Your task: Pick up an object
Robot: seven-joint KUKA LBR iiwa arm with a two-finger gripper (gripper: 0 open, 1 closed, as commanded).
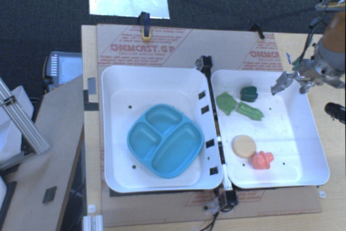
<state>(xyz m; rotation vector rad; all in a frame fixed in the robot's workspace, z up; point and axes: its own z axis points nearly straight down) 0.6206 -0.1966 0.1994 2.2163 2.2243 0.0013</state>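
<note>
While the counter (pixel 89 116) sits quiet on the far left, the left bin (pixel 116 81) carries just a blue divided plate (pixel 165 139), lying flat near its middle. Moving across the divider into the right bin (pixel 311 132), there's a light green piece (pixel 226 103) just beside a long green vegetable (pixel 249 111), whose long axis slants from upper left down to lower right, and a dark green pepper (pixel 248 93) sits right above it. Nearer the front wall, a tan round disc (pixel 244 146) touches a pink toy (pixel 262 160). And over at the right edge, here's the claw (pixel 291 84), hovering at the bin's upper right corner with its fingers spread and nothing between them. The pepper looks like the closest pick, lying just to the claw's left and slightly forward, so a short reach leftward and down seems to be what's needed.
</note>
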